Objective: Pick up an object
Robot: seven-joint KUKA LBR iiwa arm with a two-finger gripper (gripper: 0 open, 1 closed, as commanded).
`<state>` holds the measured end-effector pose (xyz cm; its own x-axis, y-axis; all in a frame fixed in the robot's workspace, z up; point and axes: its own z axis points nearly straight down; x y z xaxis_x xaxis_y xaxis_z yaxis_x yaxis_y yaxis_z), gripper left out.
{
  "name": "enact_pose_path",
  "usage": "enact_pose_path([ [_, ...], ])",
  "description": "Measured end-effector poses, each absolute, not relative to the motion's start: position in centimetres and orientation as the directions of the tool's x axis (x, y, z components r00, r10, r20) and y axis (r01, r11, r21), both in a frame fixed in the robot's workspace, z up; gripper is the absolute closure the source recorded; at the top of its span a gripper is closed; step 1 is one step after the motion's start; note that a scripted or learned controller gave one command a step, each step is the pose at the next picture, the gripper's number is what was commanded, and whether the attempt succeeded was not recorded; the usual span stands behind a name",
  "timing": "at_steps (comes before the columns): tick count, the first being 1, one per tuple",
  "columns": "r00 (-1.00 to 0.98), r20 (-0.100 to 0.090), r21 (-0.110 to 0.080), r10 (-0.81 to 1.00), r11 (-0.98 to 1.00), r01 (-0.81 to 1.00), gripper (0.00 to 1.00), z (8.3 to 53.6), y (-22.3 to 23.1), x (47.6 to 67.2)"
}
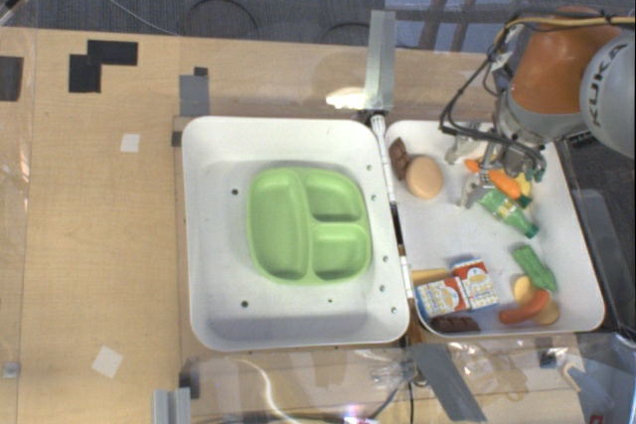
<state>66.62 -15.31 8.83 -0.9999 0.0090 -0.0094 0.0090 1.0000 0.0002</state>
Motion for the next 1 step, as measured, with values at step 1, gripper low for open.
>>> enact_pose_path([
  [1, -0.999, -0.011, -0.003, -0.039, 0.999, -0.039, 0.0, 8.83, -18.62, 62.05],
])
